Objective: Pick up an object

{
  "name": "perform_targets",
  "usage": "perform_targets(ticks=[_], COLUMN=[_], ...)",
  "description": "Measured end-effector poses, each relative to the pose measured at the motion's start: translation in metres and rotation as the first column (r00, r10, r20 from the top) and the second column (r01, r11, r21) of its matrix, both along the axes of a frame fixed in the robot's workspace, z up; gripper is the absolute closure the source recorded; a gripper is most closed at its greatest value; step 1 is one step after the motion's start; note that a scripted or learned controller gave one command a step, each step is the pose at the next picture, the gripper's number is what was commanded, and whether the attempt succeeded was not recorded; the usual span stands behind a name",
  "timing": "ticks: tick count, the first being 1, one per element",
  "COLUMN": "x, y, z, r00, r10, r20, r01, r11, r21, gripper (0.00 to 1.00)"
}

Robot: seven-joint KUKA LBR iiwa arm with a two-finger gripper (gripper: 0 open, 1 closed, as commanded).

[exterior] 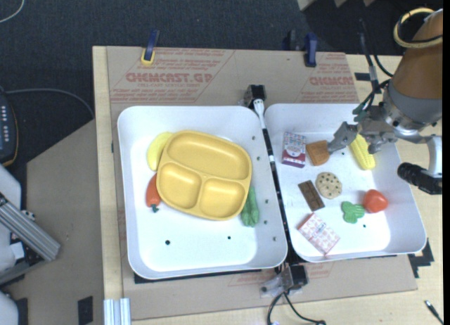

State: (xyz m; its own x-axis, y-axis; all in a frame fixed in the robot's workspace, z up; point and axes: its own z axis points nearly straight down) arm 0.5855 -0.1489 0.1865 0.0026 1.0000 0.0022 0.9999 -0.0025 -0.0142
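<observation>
Camera view: hand [360, 136] low over right white bin [408, 236], at about two o'clock there, spread astride yellow plastic corn cob [363, 152]; nothing pinched yet. Best done by sinking straight down, centring on cob, closing gently, avoiding tan toast-like piece [318, 152] at nine o'clock of it.

Dark grey carpeted floor [105, 7] surrounds a brown board bench top [232, 70]; blue clamps [310, 48] grip its far edge; a thin white cable [14, 0] loops at upper left.
</observation>
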Motion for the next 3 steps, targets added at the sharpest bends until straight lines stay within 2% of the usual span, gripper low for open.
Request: perform_targets(ticks=[1, 3], x=[0.003, 0.007], y=[0.0, 0.006], z=[0.008, -0.078], r00=[1.0, 1.0], r10=[0.003, 0.003], r20=[0.015, 0.008], r01=[-0.003, -0.003], r11=[1.0, 1.0], r21=[-0.002, 0.0], gripper=[0.0, 0.0])
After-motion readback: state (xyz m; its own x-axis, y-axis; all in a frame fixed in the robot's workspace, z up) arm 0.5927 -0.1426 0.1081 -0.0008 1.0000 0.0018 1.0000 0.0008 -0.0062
